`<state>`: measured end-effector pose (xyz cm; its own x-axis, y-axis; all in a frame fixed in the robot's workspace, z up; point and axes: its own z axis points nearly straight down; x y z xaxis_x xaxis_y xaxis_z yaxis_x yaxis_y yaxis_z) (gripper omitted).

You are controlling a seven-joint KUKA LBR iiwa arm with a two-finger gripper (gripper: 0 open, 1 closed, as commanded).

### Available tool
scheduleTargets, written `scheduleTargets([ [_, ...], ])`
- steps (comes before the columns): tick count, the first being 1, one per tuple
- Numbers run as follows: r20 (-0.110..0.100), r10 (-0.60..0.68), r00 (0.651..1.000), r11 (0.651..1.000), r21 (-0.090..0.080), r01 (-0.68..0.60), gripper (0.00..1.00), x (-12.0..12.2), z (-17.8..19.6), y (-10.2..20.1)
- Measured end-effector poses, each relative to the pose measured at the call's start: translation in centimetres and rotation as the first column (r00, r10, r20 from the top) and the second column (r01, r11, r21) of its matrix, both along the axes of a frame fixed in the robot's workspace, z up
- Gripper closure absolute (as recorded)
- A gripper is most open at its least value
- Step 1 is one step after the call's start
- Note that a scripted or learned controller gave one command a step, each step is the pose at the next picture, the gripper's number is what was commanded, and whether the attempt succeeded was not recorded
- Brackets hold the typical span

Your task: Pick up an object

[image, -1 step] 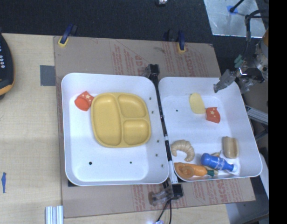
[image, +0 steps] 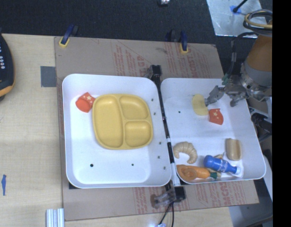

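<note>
- Closest to the gripper [image: 225,97]: a pale yellow piece [image: 200,105], soft-edged and lumpy, lighter at its upper end.
- Lies in the upper middle of the right bin [image: 183,91], flat on the white floor, just left of the nearer fingertip and not touching it.
- Just beside it, down and to the right: a red wedge [image: 216,116] with pale specks, apart from the yellow piece by a thin strip of white.
- Gripper spread wide, nothing between the two dark fingers; hangs over the bin's upper right part, with the orange band [image: 260,53] above it.
- Lower in the same bin: one tan croissant [image: 185,151], one beige roll [image: 233,149], one blue bottle [image: 220,164] on its side, and one orange carrot-like piece [image: 195,172] against the front wall.
- The blue bottle touches the carrot-like piece's right end; the croissant sits just above them.
- In the left bin [image: 79,169]: one yellow divided tray [image: 122,121] with three compartments and a second red wedge [image: 84,102] at its upper left corner.
- Count: two white bins, two red wedges, one of everything else, six loose items in the right bin.
</note>
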<state>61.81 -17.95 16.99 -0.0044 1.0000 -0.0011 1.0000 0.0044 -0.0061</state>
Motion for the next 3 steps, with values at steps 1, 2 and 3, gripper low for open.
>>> scheduleTargets([
  [1,-0.003,-0.002,1.000,1.000,0.001,0.002,0.00,-2.7,-8.2,-3.4],
  [2,0.010,0.001,1.000,1.000,-0.001,-0.001,0.00,4.1,-7.6,-3.2],
  [3,-0.002,-0.002,1.000,1.000,0.002,0.003,0.00,-1.7,-7.8,-2.0],
])
